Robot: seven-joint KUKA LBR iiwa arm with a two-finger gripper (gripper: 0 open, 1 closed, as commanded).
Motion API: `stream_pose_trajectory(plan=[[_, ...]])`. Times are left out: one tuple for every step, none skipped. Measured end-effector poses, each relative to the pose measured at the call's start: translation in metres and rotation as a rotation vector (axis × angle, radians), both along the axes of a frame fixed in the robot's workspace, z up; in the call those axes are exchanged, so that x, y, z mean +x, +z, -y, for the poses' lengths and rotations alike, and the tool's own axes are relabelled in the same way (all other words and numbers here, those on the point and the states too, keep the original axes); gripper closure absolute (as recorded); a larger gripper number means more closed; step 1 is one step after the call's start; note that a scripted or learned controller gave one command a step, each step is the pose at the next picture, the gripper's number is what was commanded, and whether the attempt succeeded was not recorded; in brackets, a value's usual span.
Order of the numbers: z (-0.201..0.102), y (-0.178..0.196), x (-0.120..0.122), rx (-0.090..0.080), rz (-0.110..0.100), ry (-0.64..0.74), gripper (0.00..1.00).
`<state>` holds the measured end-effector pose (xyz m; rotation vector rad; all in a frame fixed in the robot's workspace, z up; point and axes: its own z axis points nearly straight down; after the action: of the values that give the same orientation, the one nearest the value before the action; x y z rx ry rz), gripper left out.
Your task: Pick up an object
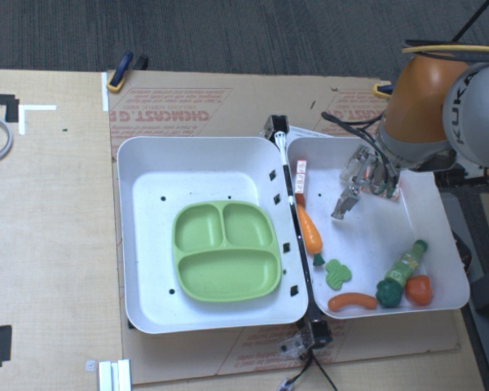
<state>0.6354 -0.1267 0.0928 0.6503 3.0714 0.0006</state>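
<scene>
No object is lifted: the tool hangs above the right bin, finger state indeterminable, carrot untouched

In the right bin we see the candidate objects gathered along its left wall and near edge. An orange carrot lies against the left wall, a small green leafy piece just nearer. A sausage lies along the near edge. At the near right, a green bottle lies tilted beside a red tomato.
</scene>
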Motion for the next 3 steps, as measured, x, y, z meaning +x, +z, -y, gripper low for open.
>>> stream_pose_trajectory(plan=[[-0.016, 0.0, 0.008, 0.0, 0.001, -0.319, 0.0], [0.002, 0.042, -0.026, 0.0, 0.0, -0.198, 0.0], [0.028, 0.0, 0.006, -0.001, 0.002, 0.061, 0.0]])
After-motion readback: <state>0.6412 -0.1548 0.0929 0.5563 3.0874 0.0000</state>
